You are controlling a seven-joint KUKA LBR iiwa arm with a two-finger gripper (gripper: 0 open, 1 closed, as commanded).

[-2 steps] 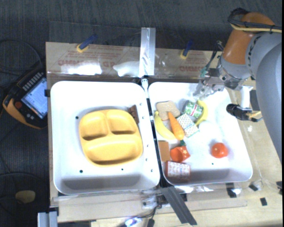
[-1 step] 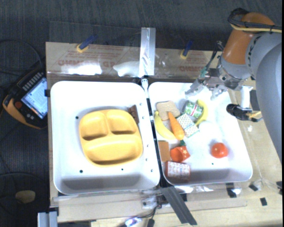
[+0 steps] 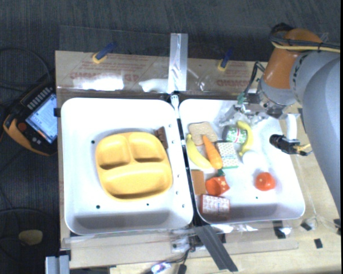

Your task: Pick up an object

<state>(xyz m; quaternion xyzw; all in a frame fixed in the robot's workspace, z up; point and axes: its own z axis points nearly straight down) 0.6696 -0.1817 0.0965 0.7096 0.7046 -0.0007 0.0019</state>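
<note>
Two shallow white bins are sitting side by side on the bench (image 3: 68,61). The left bin (image 3: 80,153) is carrying a yellow divided tray (image 3: 134,164), with a small dark brown item (image 3: 160,136) lying just beside the tray's upper right corner.

The right bin (image 3: 286,204) is holding the loose objects, mostly gathered toward its left half. A banana (image 3: 195,154) is lying along the left wall, and an orange carrot (image 3: 212,151) is resting against it on a slant. A pale slice of bread (image 3: 200,129) is lying just above them. A green and white round item (image 3: 236,134) is sitting near the top, with a small yellow-green piece (image 3: 247,139) curving beside it. A checkered green and white packet (image 3: 228,154) is lying just below, touching the carrot. Lower down, a red pepper-like piece (image 3: 217,185) is sitting beside a brown block (image 3: 198,182), and a red and white box (image 3: 215,205) is lying near the front wall. A red tomato (image 3: 265,181) is sitting well apart from the rest, on the bare floor toward the right.

The arm (image 3: 323,96) is reaching in from the right, its orange band (image 3: 283,59) showing above the wrist. The tool (image 3: 244,111) is hanging over the top edge of the right bin, just above the green and white round item. Nothing is showing between the fingers; whether they are spread or closed cannot be told from this slant.
</note>
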